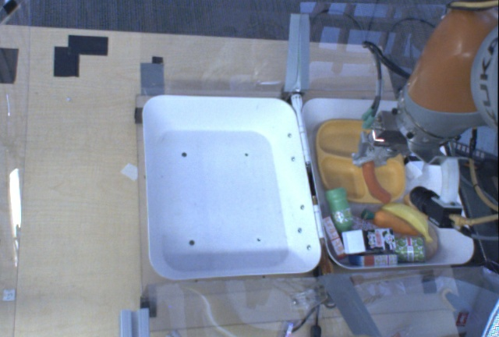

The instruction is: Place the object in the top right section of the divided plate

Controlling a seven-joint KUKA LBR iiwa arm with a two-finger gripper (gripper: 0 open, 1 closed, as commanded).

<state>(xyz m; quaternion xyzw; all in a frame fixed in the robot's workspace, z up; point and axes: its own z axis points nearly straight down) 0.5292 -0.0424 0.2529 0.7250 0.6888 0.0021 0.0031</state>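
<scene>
Seemingly, an orange-red object (pixel 377 181) is clasped between the fingers of the gripper (pixel 376 157), low over the yellow divided plate (pixel 337 139) in the right bin (pixel 461 248). If released off-target, it could be dropped onto a divider ridge or into the wrong section. Part of "KUKA" can be read on the arm (pixel 452 70); the carton labels (pixel 380 239) cannot be read.

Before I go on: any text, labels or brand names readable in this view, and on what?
"UK": partial letters on the grey and orange arm at the frame's right edge.
Small red-black-white carton: print too blurred to read.
Green bottle: label too small to read.
</scene>
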